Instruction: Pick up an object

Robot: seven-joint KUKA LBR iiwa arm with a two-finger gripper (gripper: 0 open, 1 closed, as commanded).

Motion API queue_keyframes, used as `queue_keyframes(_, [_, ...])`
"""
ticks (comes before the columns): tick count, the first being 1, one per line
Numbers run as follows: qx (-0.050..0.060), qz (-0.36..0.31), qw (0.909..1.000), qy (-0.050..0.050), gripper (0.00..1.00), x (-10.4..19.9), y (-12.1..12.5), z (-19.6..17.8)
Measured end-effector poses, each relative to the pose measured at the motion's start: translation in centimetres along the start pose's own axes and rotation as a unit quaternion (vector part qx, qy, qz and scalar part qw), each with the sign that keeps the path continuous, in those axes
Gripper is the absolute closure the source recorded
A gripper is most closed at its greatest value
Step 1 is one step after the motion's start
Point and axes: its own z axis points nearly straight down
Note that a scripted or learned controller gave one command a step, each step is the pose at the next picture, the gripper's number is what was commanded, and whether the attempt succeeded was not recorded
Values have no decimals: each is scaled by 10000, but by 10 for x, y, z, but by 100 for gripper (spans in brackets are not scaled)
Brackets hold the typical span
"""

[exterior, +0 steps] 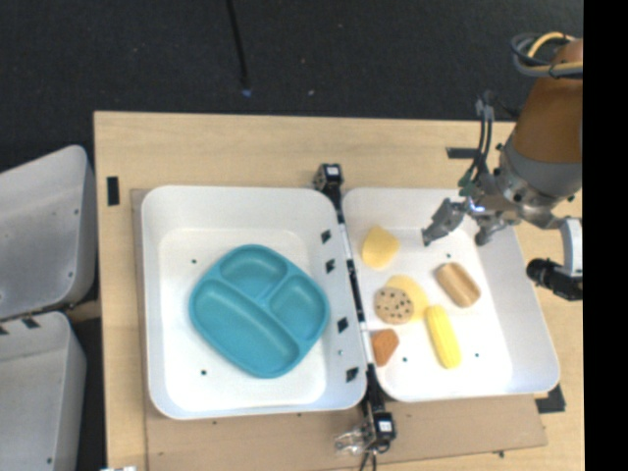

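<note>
Arm: the grey KUKA arm with its orange band (549, 116) reaches in from the right and hangs over the upper right part of the right bin.
Gripper: the gripper (463, 226) is above the right bin's upper area, its two dark fingers (439, 224) spread apart with nothing between them.
Right bin: the white right bin (525, 356) holds five food-like items grouped in its left and middle parts.
Yellow lump: a rounded yellow lump (380, 247) lies near the bin's left wall, left of the gripper and apart from it.
Bread roll: a brown bread roll (457, 285) lies tilted below the gripper, not touched by it.
Cookie: a round cookie with dark chips (394, 305) rests on a pale yellow piece (409, 289), just left of the bread roll.
Corn cob: a yellow corn cob (443, 337) lies lengthwise below the bread roll.
Orange piece: a small orange-brown piece (384, 345) sits by the bin's left wall, beside the corn cob.
Left bin: the white left bin (167, 381) holds a teal divided plate (257, 308), lying flat and turned at a slant.
Bench: the wooden bench (216, 145) carries both bins side by side.
</note>
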Motion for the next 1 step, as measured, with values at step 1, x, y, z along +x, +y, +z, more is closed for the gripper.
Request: queue_keyframes(1, [-62, -12, 10000, -9, 0, 0, 2, -7])
